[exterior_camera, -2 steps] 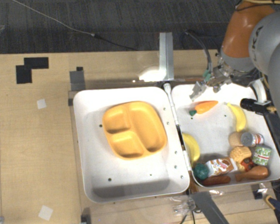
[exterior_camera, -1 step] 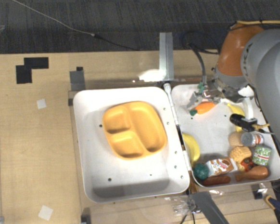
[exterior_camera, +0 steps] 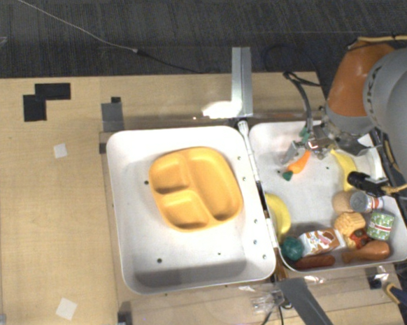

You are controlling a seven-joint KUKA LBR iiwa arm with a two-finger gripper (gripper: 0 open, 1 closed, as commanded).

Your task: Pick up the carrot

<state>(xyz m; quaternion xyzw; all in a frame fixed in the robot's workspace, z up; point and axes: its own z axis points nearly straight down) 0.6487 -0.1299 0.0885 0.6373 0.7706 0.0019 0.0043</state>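
Tool [exterior_camera: 307, 145] apparently pinching carrot [exterior_camera: 298, 163] at its top, over right bin [exterior_camera: 262, 189]

Both bins are white: the left bin [exterior_camera: 134, 220] carries a yellow divided plate [exterior_camera: 191, 187], and the right bin [exterior_camera: 286, 138] holds a carrot [exterior_camera: 298, 163] that is orange with a green tip at its seven o'clock end. At five o'clock from the carrot lie a yellow banana [exterior_camera: 344, 163], a red-and-white packet [exterior_camera: 320, 241], a green-and-white chequered can [exterior_camera: 380, 226] and brown sausages [exterior_camera: 368, 252]. The arm [exterior_camera: 387, 88] is grey with an orange band, the bench [exterior_camera: 47, 226] pale wood with black shapes at ten o'clock.
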